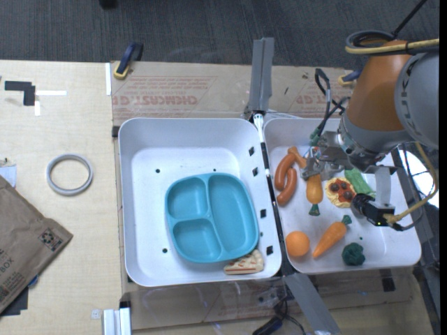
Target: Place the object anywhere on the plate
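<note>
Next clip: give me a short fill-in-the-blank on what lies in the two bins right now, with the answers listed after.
1. The blue plate is divided into ____ compartments.
2. The plate lies in the ____ bin of the camera view.
3. The round orange lies just ____ of the carrot in the view.
4. The gripper hangs over the ____ bin.

Missing words: three; left; left; right

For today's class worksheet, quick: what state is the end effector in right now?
End effector: low in the right bin beside the sausages; open, shut or holding anything cannot be told.
</note>
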Robot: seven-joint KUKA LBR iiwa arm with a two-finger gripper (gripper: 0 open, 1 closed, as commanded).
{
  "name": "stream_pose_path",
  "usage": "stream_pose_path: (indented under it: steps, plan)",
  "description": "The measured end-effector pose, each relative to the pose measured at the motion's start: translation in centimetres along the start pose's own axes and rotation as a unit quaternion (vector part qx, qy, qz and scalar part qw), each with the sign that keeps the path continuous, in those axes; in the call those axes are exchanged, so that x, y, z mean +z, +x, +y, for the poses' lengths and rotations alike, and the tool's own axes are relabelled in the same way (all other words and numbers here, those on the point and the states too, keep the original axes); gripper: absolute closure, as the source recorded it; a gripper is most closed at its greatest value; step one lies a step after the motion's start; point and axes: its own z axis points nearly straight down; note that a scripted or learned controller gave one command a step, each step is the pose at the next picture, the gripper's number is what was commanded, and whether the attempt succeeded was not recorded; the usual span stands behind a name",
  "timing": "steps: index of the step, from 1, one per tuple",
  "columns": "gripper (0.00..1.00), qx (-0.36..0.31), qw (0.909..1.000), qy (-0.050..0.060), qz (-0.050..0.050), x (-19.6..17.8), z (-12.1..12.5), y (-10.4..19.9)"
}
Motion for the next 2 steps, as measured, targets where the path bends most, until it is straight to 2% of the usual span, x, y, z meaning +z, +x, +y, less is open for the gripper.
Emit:
stream_pose_path:
  steps: [1, 2]
  plan:
    - [1.0, 0.059, 0.9983, 0.0, 0.0, -0.03, -1.48, 11.2]
    - [0.0, 0.058, 0.9983, 0.0, 0.0, -0.04, -1.47, 11.19]
